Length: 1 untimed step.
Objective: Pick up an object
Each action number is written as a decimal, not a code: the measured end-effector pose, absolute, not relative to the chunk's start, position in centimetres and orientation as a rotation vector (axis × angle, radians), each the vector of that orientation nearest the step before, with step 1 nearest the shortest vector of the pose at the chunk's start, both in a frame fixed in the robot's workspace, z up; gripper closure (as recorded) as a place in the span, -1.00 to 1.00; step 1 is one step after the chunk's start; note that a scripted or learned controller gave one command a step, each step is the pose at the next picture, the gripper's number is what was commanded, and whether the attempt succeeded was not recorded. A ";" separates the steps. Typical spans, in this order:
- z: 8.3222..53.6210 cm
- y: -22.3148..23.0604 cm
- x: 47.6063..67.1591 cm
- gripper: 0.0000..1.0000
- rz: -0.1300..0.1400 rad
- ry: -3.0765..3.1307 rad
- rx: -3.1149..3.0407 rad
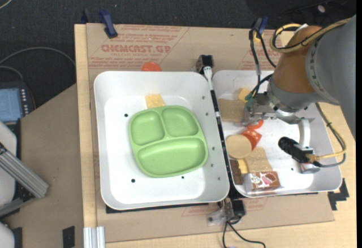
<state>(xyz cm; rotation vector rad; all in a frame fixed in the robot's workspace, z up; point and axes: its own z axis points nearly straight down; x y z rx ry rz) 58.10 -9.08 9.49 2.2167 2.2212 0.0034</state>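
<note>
My gripper [251, 116] hangs low over the left half of the right bin [322, 179], its metal body just above an orange cup [249, 138]. The cup lies on its side with its tan open mouth turned toward the left bin. A flat brown piece [230, 109] lies just left of the gripper, and a small yellow block [244, 94] sits behind it. In front of the cup lie a tan cracker-like slab [258, 159] and a brown packet with a red and white label [263, 179]. Nothing shows as lifted.
The left bin [113, 128] holds a green divided plate [168, 140] with a small tan block [154, 100] behind it. A small orange thing [150, 66] lies on the board behind that bin. The grey and orange arm covers the right bin's far right part.
</note>
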 end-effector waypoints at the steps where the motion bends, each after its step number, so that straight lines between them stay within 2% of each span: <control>1: 9.5 -9.1 58.1 -1.00 0.002 2.221 2.217</control>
